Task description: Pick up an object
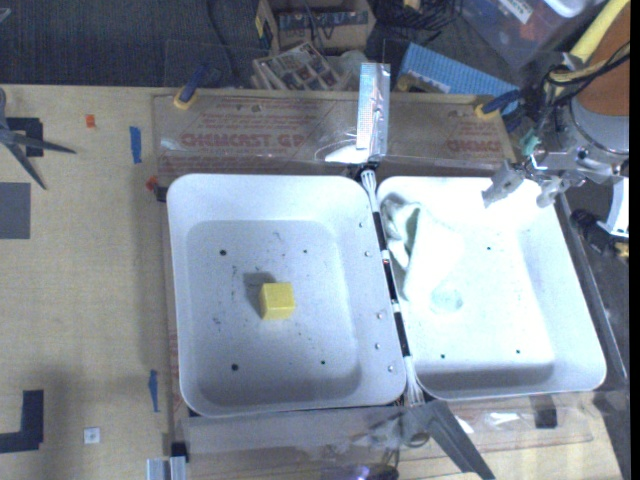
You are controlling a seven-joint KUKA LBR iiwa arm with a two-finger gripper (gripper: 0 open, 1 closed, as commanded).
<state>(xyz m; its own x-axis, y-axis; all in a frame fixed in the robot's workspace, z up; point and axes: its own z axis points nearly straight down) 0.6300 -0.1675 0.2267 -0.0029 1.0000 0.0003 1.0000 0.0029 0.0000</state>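
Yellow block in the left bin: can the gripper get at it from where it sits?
Probably yes. The yellow block lies alone on the left bin floor, nothing over it. The gripper hangs above the right bin's far corner.

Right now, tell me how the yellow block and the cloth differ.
The yellow block lies in the left bin; the cloth lies in the right bin, against its left wall. The block is a small, solid, square-edged piece; the cloth is soft, crumpled and larger. The block is bright yellow; the cloth is pale, whitish with a green tint. Both rest on a bin floor, apart from the hand.
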